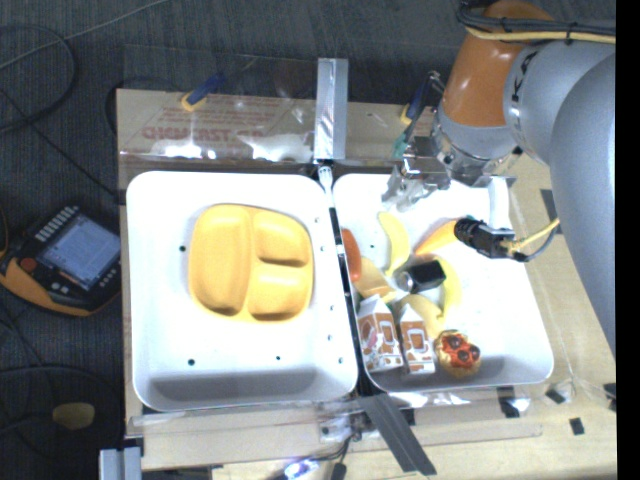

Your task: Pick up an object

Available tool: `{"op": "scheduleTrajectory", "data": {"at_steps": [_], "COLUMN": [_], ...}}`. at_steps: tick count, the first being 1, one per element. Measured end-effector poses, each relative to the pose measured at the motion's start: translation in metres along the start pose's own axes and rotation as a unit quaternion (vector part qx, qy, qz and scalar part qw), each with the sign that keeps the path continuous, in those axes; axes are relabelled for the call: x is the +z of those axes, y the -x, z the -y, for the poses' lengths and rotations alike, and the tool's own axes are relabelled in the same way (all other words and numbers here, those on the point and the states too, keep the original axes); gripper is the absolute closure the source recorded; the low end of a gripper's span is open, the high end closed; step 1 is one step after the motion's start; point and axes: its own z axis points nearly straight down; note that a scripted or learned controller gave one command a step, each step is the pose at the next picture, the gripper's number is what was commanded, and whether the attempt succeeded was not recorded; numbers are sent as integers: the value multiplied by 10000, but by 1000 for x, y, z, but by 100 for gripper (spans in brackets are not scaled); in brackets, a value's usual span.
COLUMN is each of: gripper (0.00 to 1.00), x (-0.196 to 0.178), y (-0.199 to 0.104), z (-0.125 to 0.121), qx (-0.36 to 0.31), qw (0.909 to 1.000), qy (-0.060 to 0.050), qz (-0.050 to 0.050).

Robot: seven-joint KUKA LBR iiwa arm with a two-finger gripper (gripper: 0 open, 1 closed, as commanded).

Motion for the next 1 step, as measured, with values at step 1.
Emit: {"op": "scheduleTrajectory", "data": {"at_steps": [1], "gripper": [100], "x": [-16], "y": [-7], "z": [52], "qx": [-822], "qw": [9966], "qy": [-1], "qz": [2]}}
